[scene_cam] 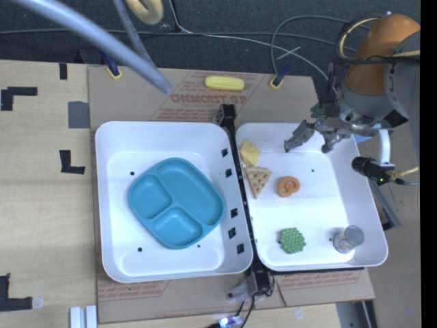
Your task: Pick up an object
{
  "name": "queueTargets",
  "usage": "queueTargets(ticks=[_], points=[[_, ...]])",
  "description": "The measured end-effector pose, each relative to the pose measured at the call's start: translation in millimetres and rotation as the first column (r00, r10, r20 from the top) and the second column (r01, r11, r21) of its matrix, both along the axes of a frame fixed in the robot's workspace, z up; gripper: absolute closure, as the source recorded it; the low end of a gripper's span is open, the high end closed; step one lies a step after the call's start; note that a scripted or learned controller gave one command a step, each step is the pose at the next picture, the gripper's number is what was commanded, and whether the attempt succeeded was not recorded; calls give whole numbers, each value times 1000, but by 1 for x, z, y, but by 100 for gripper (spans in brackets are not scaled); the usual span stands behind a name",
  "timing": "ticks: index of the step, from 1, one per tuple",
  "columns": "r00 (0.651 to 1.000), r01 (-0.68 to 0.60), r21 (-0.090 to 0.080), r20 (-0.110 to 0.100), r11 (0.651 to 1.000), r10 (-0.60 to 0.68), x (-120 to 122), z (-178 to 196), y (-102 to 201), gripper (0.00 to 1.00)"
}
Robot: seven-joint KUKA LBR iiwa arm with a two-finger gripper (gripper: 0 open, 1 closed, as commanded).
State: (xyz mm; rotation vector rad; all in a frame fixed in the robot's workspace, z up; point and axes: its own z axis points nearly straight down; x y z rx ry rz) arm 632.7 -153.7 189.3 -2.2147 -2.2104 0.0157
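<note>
The tool [313, 142] hangs spread open, gripping nothing, at the right bin's [365, 214] twelve o'clock edge, orange swirl [287, 186] toward six.

A blue divided tray [176, 201] is lying in the left bin [109, 183], while a yellow banana-like toy [224, 83] is resting on cardboard (behind both bins).

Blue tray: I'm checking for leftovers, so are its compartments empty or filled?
Empty. The blue tray in the left bin shows bare blue in all three compartments.
</note>
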Motion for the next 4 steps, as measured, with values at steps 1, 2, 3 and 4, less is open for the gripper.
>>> queueTargets(ticks=[1,2,3,4], points=[[1000,-3,-2,14,1000,3,3,10,0,0],[1000,-3,-3,11,1000,3,2,-34,-1,0],[1000,-4,-3,12,1000,4,5,-94,-7,0],[1000,-5,-4,15,1000,5,5,-104,-7,0]])
